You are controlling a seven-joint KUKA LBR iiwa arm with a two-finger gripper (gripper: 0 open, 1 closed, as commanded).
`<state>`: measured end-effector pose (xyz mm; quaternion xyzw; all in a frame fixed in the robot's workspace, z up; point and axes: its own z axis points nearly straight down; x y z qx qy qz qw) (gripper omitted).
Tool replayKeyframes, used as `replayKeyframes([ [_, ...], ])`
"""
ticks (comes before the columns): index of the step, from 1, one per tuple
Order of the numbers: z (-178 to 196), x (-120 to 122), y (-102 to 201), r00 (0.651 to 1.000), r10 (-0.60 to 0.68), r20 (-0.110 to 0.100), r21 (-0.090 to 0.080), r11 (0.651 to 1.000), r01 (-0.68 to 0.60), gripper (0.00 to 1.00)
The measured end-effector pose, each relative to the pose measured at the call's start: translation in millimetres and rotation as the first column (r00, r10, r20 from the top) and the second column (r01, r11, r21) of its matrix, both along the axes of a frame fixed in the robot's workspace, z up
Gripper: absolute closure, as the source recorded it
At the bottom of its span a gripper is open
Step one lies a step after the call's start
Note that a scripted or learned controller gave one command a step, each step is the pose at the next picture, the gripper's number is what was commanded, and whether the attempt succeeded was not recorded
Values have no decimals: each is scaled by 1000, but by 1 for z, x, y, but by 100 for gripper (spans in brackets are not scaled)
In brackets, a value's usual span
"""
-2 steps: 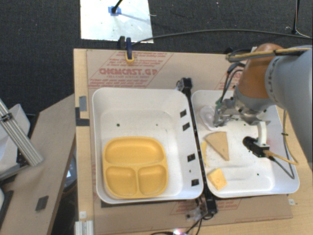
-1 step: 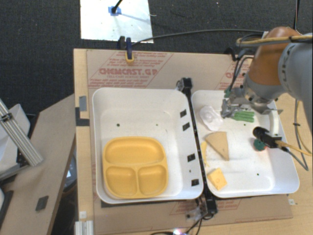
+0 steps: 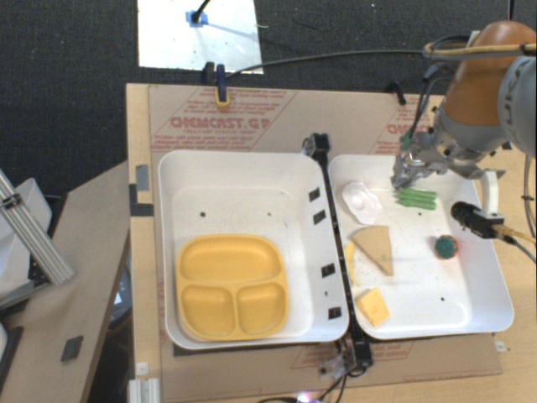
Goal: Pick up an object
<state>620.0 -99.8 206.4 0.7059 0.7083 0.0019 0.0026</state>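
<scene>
Nearest the camera, a yellow divided tray (image 3: 233, 299) is lying in the front part of the left bin (image 3: 180, 179), its one long compartment toward the back and two smaller ones toward the front. Just across the divider, in the right bin (image 3: 495, 309), a small yellow block (image 3: 373, 307) is sitting near the front edge, and a tan wedge (image 3: 375, 248) is resting behind it, close to the middle. A white lumpy piece (image 3: 362, 200) is lying behind the wedge, toward the back left of that bin. A small green and red ball (image 3: 445, 246) is sitting well apart, on the right side. I am reaching in from the right, and my hand (image 3: 409, 178) is hanging low over the back of the right bin, just beside a green ribbed piece (image 3: 417, 198) that is lying flat right below it. I cannot tell how far my hand is open, or whether it is touching the green piece. Both bins are resting on the table (image 3: 252, 112).
</scene>
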Motion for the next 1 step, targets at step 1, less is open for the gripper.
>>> replayKeyframes([
  [1, 62, 2, 7, 1000, 2, 3, 0, 1000, -2, 100],
])
